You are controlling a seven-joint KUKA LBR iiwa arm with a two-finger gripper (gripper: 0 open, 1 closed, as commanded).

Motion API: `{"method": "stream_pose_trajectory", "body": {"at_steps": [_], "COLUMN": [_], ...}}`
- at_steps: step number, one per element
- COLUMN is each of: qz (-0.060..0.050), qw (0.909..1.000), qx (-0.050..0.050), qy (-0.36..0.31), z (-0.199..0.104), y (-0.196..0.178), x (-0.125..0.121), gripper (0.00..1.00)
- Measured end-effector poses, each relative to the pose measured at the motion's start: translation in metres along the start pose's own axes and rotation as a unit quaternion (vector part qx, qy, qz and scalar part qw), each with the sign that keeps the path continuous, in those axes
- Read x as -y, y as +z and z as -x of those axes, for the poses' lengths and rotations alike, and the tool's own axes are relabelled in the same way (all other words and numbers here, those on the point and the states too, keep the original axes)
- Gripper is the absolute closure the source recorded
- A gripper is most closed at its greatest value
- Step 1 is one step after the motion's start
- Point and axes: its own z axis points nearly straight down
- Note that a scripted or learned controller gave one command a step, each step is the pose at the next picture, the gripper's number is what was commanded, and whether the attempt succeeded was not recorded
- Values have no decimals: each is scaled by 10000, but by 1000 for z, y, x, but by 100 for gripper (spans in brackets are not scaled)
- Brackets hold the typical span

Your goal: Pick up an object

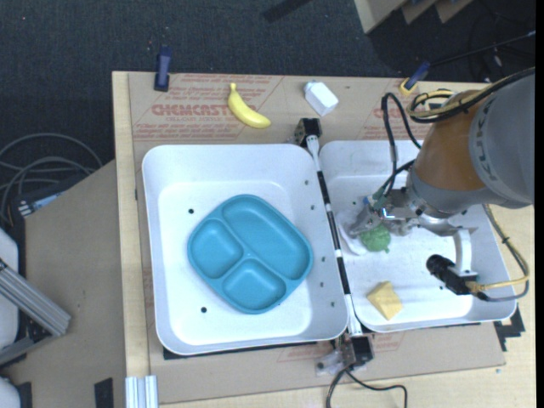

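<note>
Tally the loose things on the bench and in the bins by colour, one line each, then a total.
Blue: 1, divided plate
Yellow: 2, banana, block
Green: 1, lumpy item
White: 1, small box
Total: 5

Green object (pixel 376 240) partly behind gripper (pixel 371 221)

Dark carpet floor (pixel 102 24) around a tan bench (pixel 127 253), coiled cables (pixel 42 177) at left.

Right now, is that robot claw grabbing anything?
Gripper: low in the right white bin, just above the small green leafy object; whether it holds it cannot be told.
</note>
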Motion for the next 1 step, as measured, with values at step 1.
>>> {"method": "stream_pose_trajectory", "body": {"at_steps": [1], "qz": [10], "qw": [10000], "qx": [2], "qy": [4], "z": [0], "y": [-10], "x": [0], "gripper": [100]}}
